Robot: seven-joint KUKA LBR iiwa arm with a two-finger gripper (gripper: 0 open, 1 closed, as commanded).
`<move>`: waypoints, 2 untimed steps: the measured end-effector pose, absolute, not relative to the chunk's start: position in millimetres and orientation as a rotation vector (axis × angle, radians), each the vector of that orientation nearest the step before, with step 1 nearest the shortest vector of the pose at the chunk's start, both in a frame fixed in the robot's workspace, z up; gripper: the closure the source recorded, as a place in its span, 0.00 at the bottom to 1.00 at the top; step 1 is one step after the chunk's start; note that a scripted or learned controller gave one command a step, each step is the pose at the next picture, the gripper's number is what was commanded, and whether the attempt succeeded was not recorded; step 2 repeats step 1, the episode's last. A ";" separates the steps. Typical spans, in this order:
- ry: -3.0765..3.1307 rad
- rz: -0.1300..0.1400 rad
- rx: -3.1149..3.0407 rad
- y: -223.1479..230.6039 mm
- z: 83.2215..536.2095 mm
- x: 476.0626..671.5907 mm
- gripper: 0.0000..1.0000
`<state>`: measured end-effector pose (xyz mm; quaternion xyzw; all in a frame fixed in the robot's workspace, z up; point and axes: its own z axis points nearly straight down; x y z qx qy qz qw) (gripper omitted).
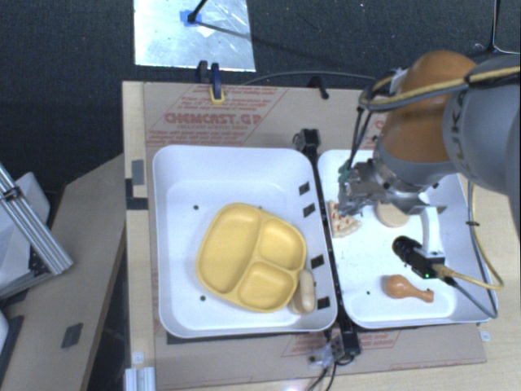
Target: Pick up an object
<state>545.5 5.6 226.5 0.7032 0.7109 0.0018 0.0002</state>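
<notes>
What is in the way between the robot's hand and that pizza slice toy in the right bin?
Nothing visible. The hand hangs right above the pizza slice toy at the right bin's left side. The chicken drumstick toy lies nearer the front, well off to the side.

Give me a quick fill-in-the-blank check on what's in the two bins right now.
1. The yellow divided tray lies in the ____ bin.
2. The beige piece by the tray's lower right corner is in the ____ bin.
3. The brown drumstick toy lies in the ____ bin.
4. The gripper is over the ____ bin.

Missing words: left; left; right; right
</notes>
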 end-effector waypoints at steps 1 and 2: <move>2.231 0.004 2.211 52.5 234.5 551.2 1.00; 2.231 0.004 2.211 52.5 234.5 551.2 1.00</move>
